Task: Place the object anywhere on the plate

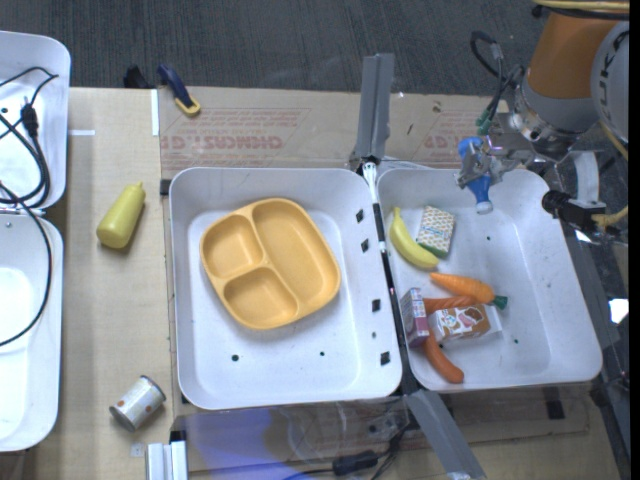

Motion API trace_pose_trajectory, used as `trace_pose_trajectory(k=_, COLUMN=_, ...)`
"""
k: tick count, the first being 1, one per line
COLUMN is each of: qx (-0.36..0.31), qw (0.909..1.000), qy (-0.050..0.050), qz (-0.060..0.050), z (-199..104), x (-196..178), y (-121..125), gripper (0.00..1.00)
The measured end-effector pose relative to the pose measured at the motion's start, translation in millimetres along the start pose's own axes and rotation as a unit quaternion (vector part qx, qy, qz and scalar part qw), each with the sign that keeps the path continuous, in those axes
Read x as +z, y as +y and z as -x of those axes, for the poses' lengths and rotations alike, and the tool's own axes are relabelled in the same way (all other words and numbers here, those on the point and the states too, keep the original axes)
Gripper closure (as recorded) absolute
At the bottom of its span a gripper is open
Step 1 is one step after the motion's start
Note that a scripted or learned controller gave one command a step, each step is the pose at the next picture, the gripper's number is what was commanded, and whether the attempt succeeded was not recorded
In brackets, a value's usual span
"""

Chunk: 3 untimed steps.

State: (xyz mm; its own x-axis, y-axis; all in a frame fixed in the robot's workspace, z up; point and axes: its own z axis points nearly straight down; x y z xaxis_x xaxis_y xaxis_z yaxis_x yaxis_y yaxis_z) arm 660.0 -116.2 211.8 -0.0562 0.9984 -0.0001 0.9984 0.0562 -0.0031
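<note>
Camera view: the yellow three-compartment plate [269,262] lies in the left bin [190,298], with nothing resting in any compartment. By this look the task is not yet begun in effect; pick and transfer both remain.

The candidate objects sit in the right bin [545,298]: a banana [409,242] at its left wall, a small patterned box [435,231] touching the banana, a carrot [463,287] nearer, a small carton [462,323] just beside it, and a second orange piece [443,361] nearest. Which one is meant I cannot tell.

The gripper [481,183], blue-tipped, hangs over the far edge of the right bin. Nothing is visible between its tips; whether it is wide or narrow, I cannot tell.

Writing: mirrored red print on the cardboard [270,128] beyond the bins, not legible. The carton's label is too small to read.
</note>
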Motion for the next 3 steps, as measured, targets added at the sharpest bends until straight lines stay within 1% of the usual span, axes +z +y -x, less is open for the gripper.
trace_pose_trajectory(k=1, qx=0.078, qw=0.9969, qy=0.000, qz=-0.003, z=-27.7, x=25.0, y=0.5, gripper=1.00)
trace_pose_trajectory(k=2, qx=0.077, qw=0.9970, qy=0.000, qz=-0.006, z=-27.3, x=20.8, y=0.8, gripper=1.00)
trace_pose_trajectory(k=3, qx=0.099, qw=0.9951, qy=0.000, qz=-0.003, z=-86.6, x=25.5, y=3.6, gripper=1.00)
